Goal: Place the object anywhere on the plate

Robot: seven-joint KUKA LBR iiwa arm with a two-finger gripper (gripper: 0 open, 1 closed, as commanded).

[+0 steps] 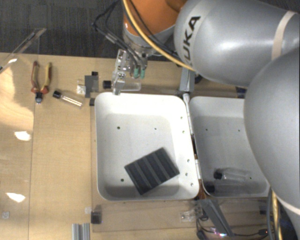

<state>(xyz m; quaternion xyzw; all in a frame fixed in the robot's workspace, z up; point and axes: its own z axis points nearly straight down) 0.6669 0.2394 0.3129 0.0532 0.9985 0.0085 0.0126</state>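
A black ribbed plate (152, 170) lies at an angle in the front part of the left bin (108, 140). A clear tube with a black cap (233, 176) lies on its side near the front of the right bin (225, 117). My gripper (125, 80) hangs over the back edge of the left bin, at its far left corner, well away from both the plate and the tube. The grey arm with its orange band (145, 14) reaches in from the upper right and covers much of the right bin's far side.
On the wooden bench left of the bins lie red-handled pliers (41, 79), a small clear vial with a black cap (69, 98) and a small black block (92, 83). A metal bracket (213, 220) sits at the front edge below the bins.
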